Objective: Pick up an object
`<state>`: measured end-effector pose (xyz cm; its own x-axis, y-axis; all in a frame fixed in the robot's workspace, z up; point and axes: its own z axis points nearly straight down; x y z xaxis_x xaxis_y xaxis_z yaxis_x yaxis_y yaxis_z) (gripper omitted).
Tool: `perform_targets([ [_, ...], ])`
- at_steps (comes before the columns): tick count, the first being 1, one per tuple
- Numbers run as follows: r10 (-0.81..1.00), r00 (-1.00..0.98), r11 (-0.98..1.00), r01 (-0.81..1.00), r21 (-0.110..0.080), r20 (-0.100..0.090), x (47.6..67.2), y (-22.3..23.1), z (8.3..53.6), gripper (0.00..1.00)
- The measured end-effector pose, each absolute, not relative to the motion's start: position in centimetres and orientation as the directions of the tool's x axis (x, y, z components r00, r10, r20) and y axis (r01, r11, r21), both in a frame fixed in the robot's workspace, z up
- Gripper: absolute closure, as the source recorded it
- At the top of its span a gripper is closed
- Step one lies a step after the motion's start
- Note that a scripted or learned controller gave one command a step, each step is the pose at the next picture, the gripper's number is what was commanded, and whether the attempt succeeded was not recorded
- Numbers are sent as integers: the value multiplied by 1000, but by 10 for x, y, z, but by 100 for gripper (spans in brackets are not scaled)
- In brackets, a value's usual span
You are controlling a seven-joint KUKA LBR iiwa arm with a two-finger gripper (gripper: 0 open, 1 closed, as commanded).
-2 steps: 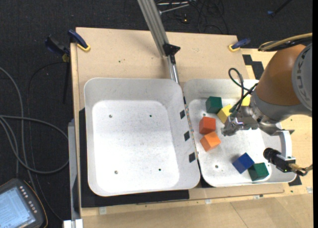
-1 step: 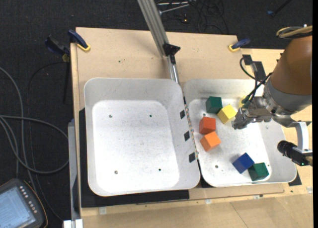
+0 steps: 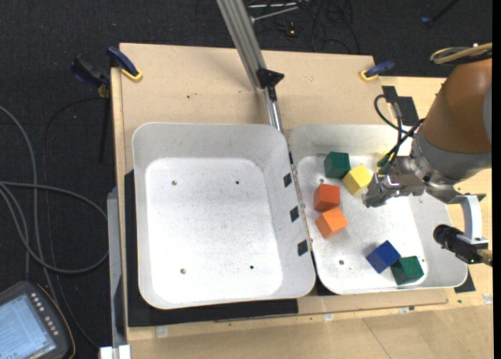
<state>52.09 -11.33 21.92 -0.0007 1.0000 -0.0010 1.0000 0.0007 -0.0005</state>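
Left bin (image 3: 156, 154): white, shallow, on the bench's left half, touching the right bin along its inner edge.
Bench (image 3: 203, 84): tan board under both bins, with a clamp at each far corner.
Right bin (image 3: 344, 271): white, holding 6 blocks.
Red block (image 3: 327, 196): near the bin's left wall, just above the orange block (image 3: 331, 222).
Green block (image 3: 337, 164): at the far side, just beside the yellow block (image 3: 357, 178).
Blue block (image 3: 383, 256): near the front edge, touching a second green block (image 3: 408, 269) at the front right.
Gripper (image 3: 377, 193): low over the right bin, just right of the yellow block; nothing seen between its fingers, and whether they are wide or narrow I cannot tell.
Arm (image 3: 462, 123): grey with an orange band, reaching in from the right.
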Motion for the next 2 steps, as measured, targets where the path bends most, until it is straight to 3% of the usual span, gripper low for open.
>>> perform_targets([
  [2, 1000, -9, 9, 1000, 3, 2, 519, -13, 231, 100],
])
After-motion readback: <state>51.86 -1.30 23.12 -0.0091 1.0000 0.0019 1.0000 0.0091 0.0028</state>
